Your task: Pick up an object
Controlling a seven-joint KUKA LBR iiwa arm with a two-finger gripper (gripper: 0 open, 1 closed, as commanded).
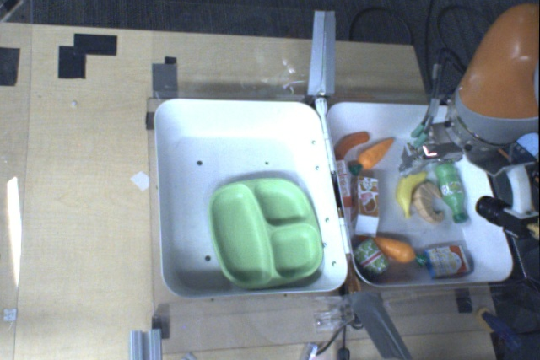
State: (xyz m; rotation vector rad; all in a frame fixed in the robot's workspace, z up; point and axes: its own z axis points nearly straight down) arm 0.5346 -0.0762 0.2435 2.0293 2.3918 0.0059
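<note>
Grey arm (494, 126), broad orange band (504, 63), small metallic wrist hardware.

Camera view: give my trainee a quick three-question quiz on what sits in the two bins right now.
1. True or false: the green divided tray lies in the left bin.
2. Which lies nearest the divider between the bins? A) green bottle B) banana C) hot dog
3. Fill in: the gripper hovers over the ____ bin.

Key: 1 true; 2 C; 3 right
</note>
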